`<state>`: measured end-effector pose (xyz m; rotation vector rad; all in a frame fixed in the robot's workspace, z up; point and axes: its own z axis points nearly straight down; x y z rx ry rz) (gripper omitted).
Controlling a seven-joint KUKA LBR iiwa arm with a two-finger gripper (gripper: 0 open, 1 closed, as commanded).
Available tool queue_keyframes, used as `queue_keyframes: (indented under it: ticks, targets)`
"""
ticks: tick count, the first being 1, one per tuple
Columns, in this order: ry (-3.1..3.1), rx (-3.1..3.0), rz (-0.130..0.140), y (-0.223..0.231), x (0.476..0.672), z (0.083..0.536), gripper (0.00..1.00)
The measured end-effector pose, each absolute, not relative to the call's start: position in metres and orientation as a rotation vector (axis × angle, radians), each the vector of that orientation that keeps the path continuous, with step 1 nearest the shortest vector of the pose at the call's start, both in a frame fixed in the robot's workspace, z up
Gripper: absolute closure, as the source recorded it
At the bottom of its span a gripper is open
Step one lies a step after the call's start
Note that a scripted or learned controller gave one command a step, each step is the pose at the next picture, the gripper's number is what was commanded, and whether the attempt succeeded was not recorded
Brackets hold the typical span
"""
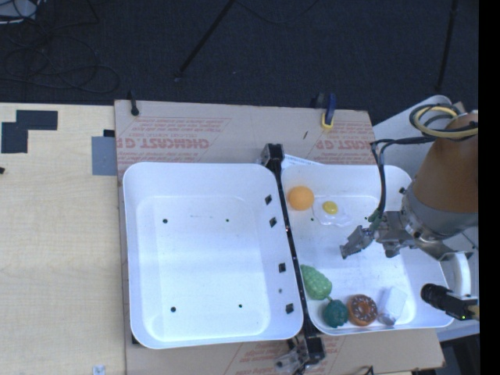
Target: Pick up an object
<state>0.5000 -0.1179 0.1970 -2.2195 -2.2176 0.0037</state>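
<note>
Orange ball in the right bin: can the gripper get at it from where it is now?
Probably yes. The orange ball sits apart near the bin's far left corner, nothing over it; the gripper hovers nearby. The divider beside it may crowd the approach.

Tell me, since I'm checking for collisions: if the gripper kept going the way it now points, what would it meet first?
The gripper points left over the right bin. Bare bin floor lies ahead, then the black divider between the bins. The orange ball and green object sit off that line. Height is unclear, so it may pass above.
</note>
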Motion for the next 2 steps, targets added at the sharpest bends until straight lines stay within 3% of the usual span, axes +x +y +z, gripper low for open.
queue_keyframes:
  ticks: [1, 2]
  targets:
    - [-2.228, -2.220, -0.002, -0.145, 0.554, 0.233, 0.00]
    - [-2.225, -2.221, -0.001, -0.145, 0.601, 0.239, 0.00]
